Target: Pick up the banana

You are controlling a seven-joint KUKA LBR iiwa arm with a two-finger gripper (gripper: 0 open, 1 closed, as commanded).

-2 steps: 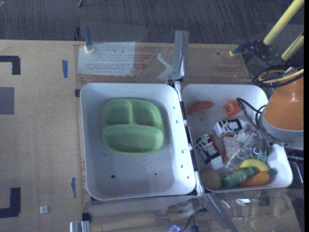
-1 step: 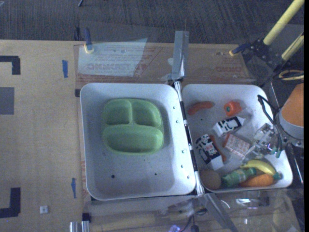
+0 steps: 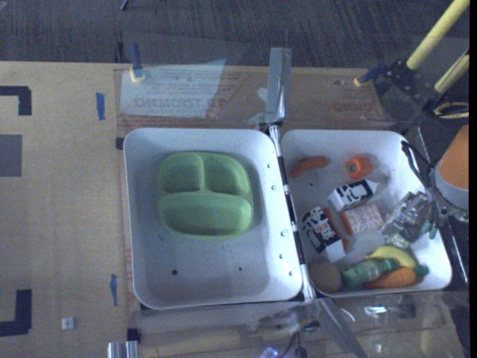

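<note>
1. Faint mirrored lettering is seen on the clear sheet taped at the upper centre of the desk; it cannot be read. Black-and-white patterning is carried by two small cartons in the right bin, and a printed reddish box lies between them; no wording can be made out.

2. The banana is found at the lower right of the right bin, close to the front wall. It is pressed against a green bottle-like item and an orange carrot just below it, and a brown round item sits at the lower left corner of that bin.

3. The tool is seen at the right side of the right bin, just above the banana in the frame and apart from it. Whether it is open or closed cannot be told, as the metal parts are blurred.

4. An orange sausage-shaped item and a small orange item with a green top are placed in the upper part of the right bin, well apart from the banana.

5. The left bin is occupied by a green divided plate, with bare white floor left below it.

6. The banana is hemmed in by the bin's front and right walls; free room is offered mainly above it, toward the bin's middle.
</note>
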